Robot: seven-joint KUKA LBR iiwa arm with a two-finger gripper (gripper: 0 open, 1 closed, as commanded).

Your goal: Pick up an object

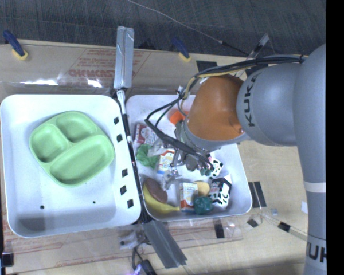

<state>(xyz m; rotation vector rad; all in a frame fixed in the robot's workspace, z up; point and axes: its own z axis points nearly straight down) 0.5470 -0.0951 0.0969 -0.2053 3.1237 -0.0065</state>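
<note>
Crowded right bin (241, 179), end effector (180, 168) low among clutter, finger state hidden; green plate (73, 146) in left bin (11, 171).

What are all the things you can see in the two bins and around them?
Divided plate: one, light green, lying in the left bin.
Banana: one, yellow with a brown end, near the front of the right bin.
Teal toy: one, blue-green, right bin, just right of the banana.
Green leafy item: one, right bin, by the divider.
Black-and-white item: one, right bin, front right.
Small packets: several, mixed colours, exact count unclear, middle of the right bin.
Arm: one, grey with an orange band, reaching in from the right.
Gripper: one, low over the right bin's pile.
</note>
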